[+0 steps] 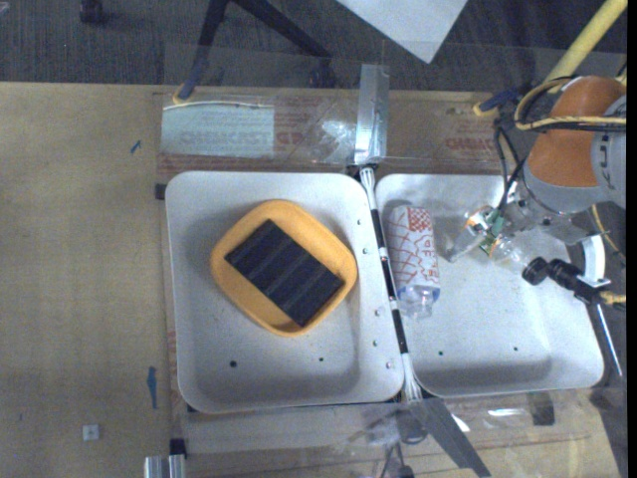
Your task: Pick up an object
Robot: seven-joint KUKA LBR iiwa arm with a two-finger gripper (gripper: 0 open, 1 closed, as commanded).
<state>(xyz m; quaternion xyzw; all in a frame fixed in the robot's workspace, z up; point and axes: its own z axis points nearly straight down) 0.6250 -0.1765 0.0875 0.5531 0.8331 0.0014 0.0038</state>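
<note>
Bench (pixel 70 267): a tan work surface carried two shallow white bins set side by side, their inner rims touching along a central seam.

Left bin (pixel 199 366): it held a single item, a yellow-orange pad (pixel 284 267) with a dark ribbed panel on top. The pad lay flat and turned at an angle, slightly above the middle of the bin floor.

Right bin (pixel 498 366): a clear plastic bottle (pixel 413 257) with a red-and-white patterned label lay on its side against the left wall, just beside the seam. Its cap end pointed toward the near edge of the bin.

Arm (pixel 572 152): the grey arm with its orange band entered from the right and stood over the upper right part of the right bin, with cables looped about the wrist.

Gripper (pixel 468 239): it was low over the upper middle of the right bin, to the right of the bottle and apart from it. Whether the fingers were spread or closed could not be told, as the tip was small and blurred. Nothing could be made out between them.

Small object at the wrist (pixel 488 229): a greenish fitting, possibly part of the tool itself; its nature was unclear.

Far edge: a clear plastic strip (pixel 219 129) and a metal bracket (pixel 373 113) lay beyond the bins.
</note>
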